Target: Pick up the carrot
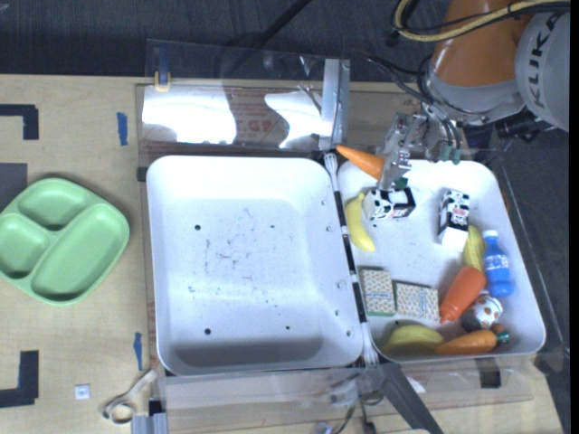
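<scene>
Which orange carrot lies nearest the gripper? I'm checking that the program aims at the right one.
The orange carrot at the right bin's top-left corner, just beside the gripper. The other two, a stubby one and a slim one, lie at the bin's opposite, near end.

You are looking through a single fixed camera mounted above the bench (72, 116), tilted down at a slant so the far edge sits toward the top of the picture and the near edge at the bottom. It stands far enough back to take in both white bins whole: the left bin (181, 174) fills the middle, and the right bin (511, 208) sits toward the right side. The bench's left edge runs past the frame, its green divided plate (59, 240) cut at the border. The arm (488, 34) enters from the upper right corner, near the lens, so it looks large.
</scene>
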`<state>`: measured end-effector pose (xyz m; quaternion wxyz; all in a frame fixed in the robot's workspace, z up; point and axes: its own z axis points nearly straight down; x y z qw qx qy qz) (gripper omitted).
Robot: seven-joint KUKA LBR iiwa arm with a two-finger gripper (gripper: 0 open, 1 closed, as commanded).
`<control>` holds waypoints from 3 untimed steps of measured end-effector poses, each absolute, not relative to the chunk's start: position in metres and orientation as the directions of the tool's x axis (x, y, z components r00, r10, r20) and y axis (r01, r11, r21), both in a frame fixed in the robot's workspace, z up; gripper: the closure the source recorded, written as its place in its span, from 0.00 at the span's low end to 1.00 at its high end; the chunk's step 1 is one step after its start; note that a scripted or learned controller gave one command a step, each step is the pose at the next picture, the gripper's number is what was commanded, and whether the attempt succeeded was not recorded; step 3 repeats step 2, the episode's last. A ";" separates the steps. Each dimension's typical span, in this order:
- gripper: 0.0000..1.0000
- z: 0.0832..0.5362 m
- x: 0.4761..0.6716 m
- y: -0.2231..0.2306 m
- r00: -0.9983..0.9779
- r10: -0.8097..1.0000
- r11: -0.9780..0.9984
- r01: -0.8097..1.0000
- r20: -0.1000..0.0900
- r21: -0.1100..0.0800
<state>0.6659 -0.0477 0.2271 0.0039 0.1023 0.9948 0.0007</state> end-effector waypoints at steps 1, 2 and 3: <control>1.00 0.249 0.635 -0.053 -0.991 -0.130 0.992 -0.130 -0.006 0.001; 1.00 0.246 0.668 -0.034 -0.955 -0.295 0.955 -0.295 -0.010 -0.001; 1.00 0.246 0.668 -0.034 -0.955 -0.295 0.955 -0.295 -0.010 -0.001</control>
